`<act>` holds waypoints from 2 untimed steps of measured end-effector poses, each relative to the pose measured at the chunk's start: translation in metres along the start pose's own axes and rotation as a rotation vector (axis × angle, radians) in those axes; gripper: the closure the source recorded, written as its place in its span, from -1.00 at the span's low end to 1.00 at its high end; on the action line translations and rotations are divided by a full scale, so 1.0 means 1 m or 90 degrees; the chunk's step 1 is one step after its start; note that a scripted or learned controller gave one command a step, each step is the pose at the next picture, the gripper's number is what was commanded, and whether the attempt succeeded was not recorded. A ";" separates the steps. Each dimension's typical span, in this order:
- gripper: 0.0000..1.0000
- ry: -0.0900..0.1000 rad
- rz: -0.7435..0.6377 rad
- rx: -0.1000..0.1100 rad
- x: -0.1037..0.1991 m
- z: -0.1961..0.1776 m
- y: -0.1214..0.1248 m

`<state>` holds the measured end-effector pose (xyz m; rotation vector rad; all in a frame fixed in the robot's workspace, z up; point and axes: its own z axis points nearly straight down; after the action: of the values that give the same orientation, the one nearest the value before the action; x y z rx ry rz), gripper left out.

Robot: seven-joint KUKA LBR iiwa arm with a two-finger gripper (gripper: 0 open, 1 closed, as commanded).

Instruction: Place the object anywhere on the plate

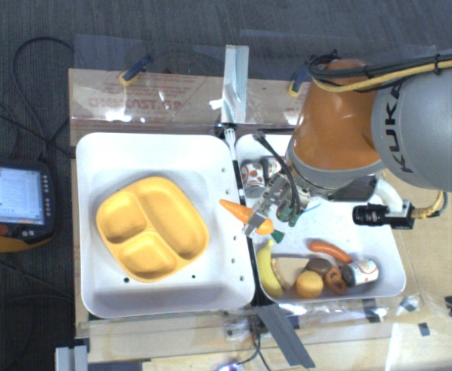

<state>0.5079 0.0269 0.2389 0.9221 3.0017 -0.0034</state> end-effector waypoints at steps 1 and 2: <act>1.00 0.004 0.131 0.002 0.037 0.064 0.070; 1.00 0.001 0.003 -0.001 0.055 0.033 0.130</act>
<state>0.5353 0.1659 0.2060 0.9293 3.0004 -0.0009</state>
